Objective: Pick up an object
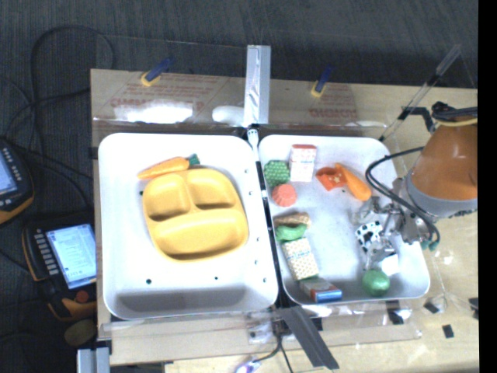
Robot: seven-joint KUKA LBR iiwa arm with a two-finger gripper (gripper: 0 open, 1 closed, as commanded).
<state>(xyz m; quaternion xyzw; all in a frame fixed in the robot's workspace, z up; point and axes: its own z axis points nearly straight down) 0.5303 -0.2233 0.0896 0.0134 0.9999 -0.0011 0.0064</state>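
Left bin [116,231]: you've got a yellow divided tray [194,212] in the middle, with a carrot [165,166] touching its upper-left rim. Right bin [342,282], going rightward from that tray: green ball [276,171], red ball [284,194], white carton [303,162], checkered block [300,258], then an orange toy [343,179] farther right. Gripper [379,243] sits farthest from the tray, low over a black-and-white spotted toy [368,233], just above a green ball [376,281]; can't tell if it's clenched or released.
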